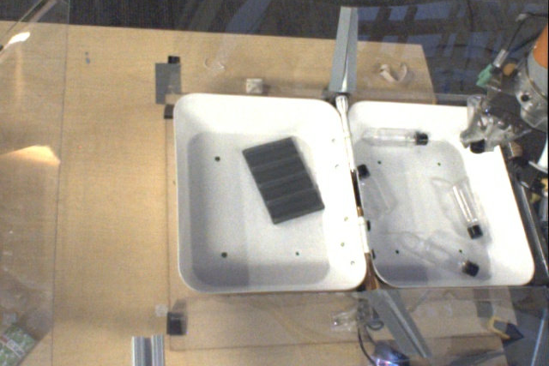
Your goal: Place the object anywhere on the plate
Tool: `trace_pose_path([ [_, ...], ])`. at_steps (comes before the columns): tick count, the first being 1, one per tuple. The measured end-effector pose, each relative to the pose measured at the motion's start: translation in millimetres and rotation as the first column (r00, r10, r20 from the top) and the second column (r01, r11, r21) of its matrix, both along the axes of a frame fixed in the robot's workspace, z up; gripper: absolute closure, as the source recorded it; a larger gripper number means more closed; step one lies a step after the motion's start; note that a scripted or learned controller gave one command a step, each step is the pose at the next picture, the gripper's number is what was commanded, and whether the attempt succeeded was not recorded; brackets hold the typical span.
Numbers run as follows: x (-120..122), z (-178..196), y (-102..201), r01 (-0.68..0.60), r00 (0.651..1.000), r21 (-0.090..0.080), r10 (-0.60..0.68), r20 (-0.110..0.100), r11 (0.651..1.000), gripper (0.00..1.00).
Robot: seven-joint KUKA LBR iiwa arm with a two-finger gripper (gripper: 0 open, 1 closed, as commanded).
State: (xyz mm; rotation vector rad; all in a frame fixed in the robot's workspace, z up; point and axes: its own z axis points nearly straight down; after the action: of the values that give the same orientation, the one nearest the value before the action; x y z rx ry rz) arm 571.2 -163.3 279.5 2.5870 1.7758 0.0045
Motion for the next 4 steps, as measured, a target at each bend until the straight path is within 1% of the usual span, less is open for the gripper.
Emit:
trace_pose_path([
  [1, 30, 8, -32, 0.175, 0.985, 0.000, -0.175, -0.002, 0.985, 1.00],
  [2, 57, 92, -7, 0.551, 0.834, 0.002, -0.551, -0.002, 0.834, 1.00],
  [3, 74, 109, -7, 0.838, 0.546, 0.001, -0.838, -0.005, 0.546, 1.00],
  [4, 89, 114, 8, 0.839, 0.544, 0.002, -0.839, -0.004, 0.544, 1.00],
])
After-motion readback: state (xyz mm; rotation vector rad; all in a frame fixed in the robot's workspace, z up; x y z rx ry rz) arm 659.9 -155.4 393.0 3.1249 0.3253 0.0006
